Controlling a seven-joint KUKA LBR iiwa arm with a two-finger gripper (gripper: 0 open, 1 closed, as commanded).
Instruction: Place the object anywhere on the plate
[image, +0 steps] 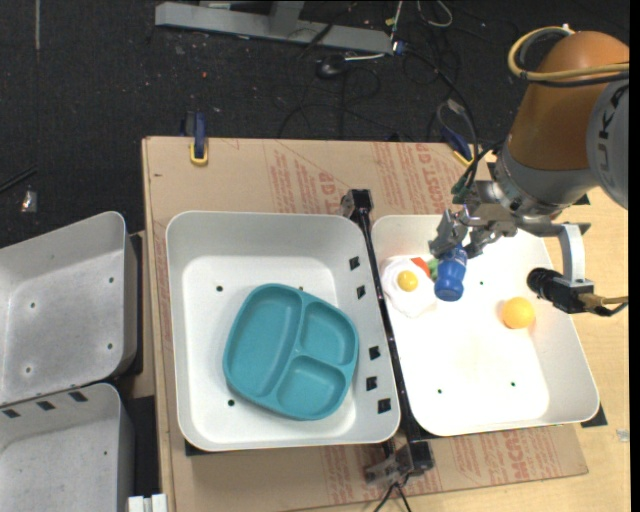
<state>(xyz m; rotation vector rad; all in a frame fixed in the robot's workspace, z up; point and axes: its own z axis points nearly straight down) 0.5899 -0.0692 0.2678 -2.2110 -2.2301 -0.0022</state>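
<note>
Hand over right bin, plate waiting in left bin

Hand (462, 237) hangs just above the small blue plastic cylinder (450, 277), which is in the right white bin (560, 395); can't tell if its fingers are apart or together. Risk: the grasp misses or clips the fried-egg toy (407, 282) touching it (tight cluster). Count: one teal three-compartment plate (290, 352) in the left bin (190, 300), one orange ball (517, 313), two bins.

Smooth matt teal plastic plate (291, 351) – glossy white plastic bins (190, 300) – on rough brown cardboard (260, 170).
</note>
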